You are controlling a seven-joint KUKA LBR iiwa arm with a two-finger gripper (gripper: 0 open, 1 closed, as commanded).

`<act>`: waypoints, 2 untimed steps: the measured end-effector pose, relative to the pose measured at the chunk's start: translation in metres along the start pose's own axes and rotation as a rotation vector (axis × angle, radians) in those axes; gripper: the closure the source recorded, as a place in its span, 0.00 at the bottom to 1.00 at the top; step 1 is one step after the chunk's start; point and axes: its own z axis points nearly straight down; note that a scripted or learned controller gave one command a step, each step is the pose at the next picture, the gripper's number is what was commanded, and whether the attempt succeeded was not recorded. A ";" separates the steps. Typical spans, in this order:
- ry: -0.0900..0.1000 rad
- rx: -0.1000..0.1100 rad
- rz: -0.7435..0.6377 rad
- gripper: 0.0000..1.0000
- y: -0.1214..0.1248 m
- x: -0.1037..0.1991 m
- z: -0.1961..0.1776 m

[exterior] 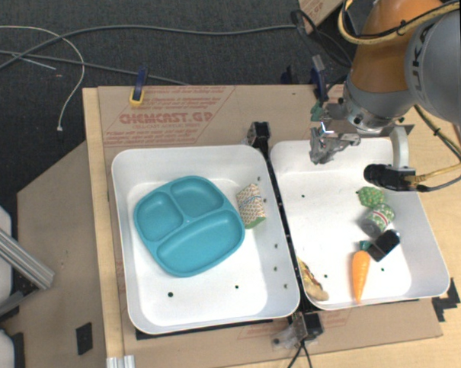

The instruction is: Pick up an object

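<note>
The light is bright and even, from overhead as far as I can judge. Both white bins (209,310) glare a little, their floors nearly washed out. Shadows are soft and short; the blue tray (188,224) throws a faint one on its lower edge. The arm (407,42) looks slightly soft. The dark floor (28,89) keeps little detail, and the corners dim.

A divided plate (188,224) is set in the left bin (144,297), a patterned pouch (251,205) beside it; a carrot (359,273) lies in the right bin (323,213).
</note>
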 end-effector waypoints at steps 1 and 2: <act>0.001 -0.001 -0.001 1.00 -0.005 0.058 -0.007; 0.000 0.001 0.000 1.00 -0.019 0.098 -0.003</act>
